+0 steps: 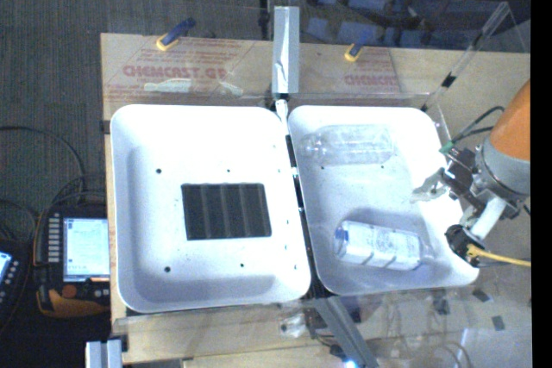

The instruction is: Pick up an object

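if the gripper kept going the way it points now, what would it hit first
Probably the right bin's far right wall or floor. The gripper sits at that edge, pointing left and down. The white bottle lies nearer, off that line, though depth is unclear.

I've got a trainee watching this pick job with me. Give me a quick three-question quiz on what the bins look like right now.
1. True or false: the dark ribbed mat lies in the right bin.
2. Which thing sits nearer the back wall of the right bin: (a) the clear plastic bottle, (b) the white labelled bottle, or (c) the mat?
3. Fill in: the gripper sits over the ____ edge of the right bin.

Key
1. False; it lies in the left bin.
2. (a); the white labelled bottle lies toward the front.
3. Right, nearest the arm; neither bottle is between its fingers.
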Robot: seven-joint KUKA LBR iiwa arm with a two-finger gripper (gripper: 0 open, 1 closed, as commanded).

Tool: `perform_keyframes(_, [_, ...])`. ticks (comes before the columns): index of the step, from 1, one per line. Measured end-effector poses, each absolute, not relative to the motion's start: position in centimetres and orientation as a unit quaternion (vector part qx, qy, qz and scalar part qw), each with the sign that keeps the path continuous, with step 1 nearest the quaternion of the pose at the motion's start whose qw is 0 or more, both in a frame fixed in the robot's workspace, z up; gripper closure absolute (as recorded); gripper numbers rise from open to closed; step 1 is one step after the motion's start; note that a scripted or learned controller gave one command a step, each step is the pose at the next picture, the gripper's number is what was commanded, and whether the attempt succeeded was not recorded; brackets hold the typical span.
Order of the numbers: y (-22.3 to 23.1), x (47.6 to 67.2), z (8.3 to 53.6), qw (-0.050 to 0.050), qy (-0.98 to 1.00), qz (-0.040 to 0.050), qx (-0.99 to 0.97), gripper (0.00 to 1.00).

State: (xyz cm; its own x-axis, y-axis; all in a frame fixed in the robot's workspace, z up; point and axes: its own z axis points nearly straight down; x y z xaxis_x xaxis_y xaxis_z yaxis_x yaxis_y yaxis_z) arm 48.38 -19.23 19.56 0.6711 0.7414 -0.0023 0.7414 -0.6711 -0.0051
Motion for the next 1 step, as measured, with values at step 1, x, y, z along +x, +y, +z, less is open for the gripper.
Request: perform_keyframes(1, [-10.14,48.34,16.42,0.003,-0.419,0.0028,-0.908,0.00])
